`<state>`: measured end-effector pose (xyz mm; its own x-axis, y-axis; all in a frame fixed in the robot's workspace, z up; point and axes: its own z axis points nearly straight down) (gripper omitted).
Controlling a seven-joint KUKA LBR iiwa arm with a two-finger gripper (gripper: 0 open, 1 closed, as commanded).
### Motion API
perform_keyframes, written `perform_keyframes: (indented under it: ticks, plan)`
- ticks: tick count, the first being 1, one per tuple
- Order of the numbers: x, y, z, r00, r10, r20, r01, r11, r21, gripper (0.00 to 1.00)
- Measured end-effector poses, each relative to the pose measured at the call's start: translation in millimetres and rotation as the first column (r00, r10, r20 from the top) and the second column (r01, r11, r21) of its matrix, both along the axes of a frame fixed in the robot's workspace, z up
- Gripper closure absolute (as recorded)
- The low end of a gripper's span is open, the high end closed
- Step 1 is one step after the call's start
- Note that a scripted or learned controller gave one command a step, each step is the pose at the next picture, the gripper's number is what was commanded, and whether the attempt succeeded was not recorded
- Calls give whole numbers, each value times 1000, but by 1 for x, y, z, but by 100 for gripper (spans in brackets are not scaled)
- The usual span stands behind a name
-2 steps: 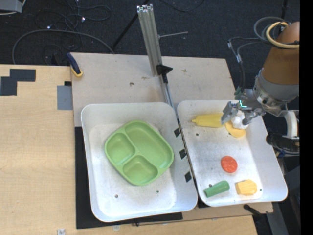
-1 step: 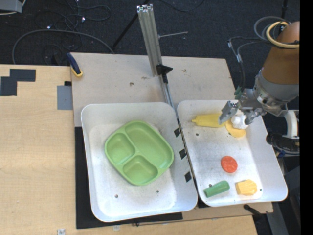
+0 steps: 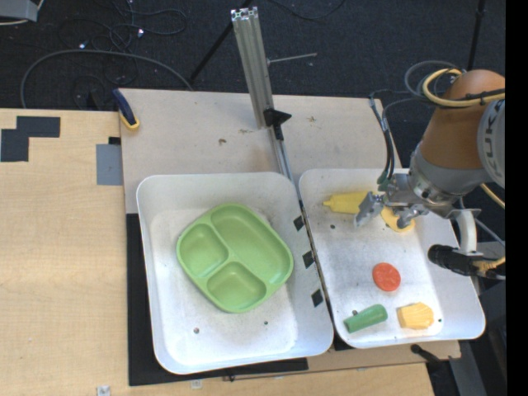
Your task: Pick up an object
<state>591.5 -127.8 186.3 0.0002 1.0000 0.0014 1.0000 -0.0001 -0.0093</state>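
I see the pincer (image 3: pixel 381 210) low in the right bin (image 3: pixel 462 324), by a yellow piece (image 3: pixel 345 202); I cannot tell how it stands. Nearest me lie a green cylinder (image 3: pixel 365 318) and yellow block (image 3: pixel 416 315), then a red disc (image 3: pixel 386 276). The left bin (image 3: pixel 165 337) carries a green tray (image 3: pixel 234 256).

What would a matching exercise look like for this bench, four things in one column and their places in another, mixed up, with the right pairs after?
1 green divided plate
2 red round piece
3 green cylinder
4 yellow banana-like piece

A right bin, front edge, beside a yellow block
B left bin
C right bin, back, next to the gripper
D right bin, middle

Pairs: 1-B, 2-D, 3-A, 4-C
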Motion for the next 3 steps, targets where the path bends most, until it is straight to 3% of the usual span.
perform_keyframes:
  ticks: [2, 3]
  plan:
    - [7, -4, -84, 1000, -1, 11, 1, 1000, -2, 0]
    - [5, -5, -77, 1000, -5, 5, 5, 1000, -1, 100]
